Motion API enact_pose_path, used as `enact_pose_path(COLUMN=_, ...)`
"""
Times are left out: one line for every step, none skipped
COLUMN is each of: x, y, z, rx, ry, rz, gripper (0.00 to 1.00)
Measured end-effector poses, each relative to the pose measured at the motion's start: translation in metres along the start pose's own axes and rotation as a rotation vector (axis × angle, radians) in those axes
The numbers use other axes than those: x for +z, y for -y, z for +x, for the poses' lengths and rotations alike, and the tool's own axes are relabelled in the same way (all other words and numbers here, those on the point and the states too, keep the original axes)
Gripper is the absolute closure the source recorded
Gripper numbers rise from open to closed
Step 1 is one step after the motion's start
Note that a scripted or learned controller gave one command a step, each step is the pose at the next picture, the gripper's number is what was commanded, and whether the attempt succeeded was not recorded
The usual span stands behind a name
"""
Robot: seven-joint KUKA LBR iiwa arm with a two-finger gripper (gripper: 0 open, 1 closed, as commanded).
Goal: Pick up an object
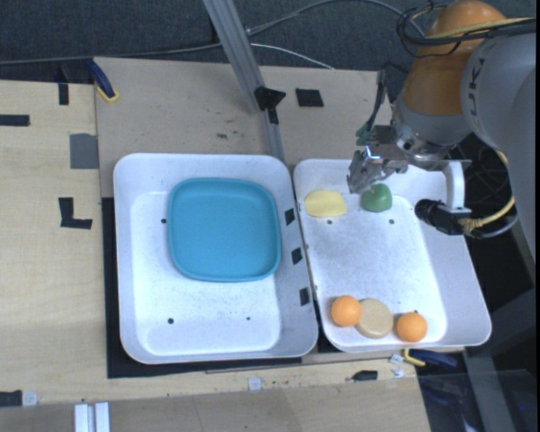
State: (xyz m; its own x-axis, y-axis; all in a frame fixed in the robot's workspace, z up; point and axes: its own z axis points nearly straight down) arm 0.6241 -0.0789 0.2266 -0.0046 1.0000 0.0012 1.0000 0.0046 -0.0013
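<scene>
Hovering at the far end of the right-hand shallow white plastic bin [450,268], the two-finger metal gripper [367,176] is being held directly over the small round green object [376,198], which is lying on the bin floor just beneath and slightly nearer the camera than the fingertips. Whether the gripper is spread or closed cannot be told from this slanted view (the tips are merging with the wrist hardware above them), and nothing is being seen held by it.

Taking the green object as the landmark: the pale yellow, lemon-shaped object [325,204] is lying just to its left, close to the bin's inner wall; well towards the camera from it, at the near end of the same bin, a small orange ball [346,310], a beige round disc [374,318] and a second orange ball [410,327] are sitting in a touching row. Far to its left, a flat blue square plastic plate [224,229] is resting in the other white bin [135,268].

The step in hand is judged to be the descent onto the green object. For it to be done well, the gripper is best being centred over the object's middle rather than its far edge, and lowered until the object's widest part is straddled. Care is being called for on the left side, where the yellow piece could be nudged. Closing should be gentle, since a rounded thing is likely to squirt out.
</scene>
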Motion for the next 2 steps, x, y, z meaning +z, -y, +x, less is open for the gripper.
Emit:
enact_pose_path(x=-0.007, y=-0.009, z=0.048, rx=0.0, ry=0.0, rz=-0.001, gripper=1.0)
enact_pose_path(x=-0.006, y=-0.005, z=0.092, rx=0.001, ry=0.0, rz=-0.001, gripper=1.0)
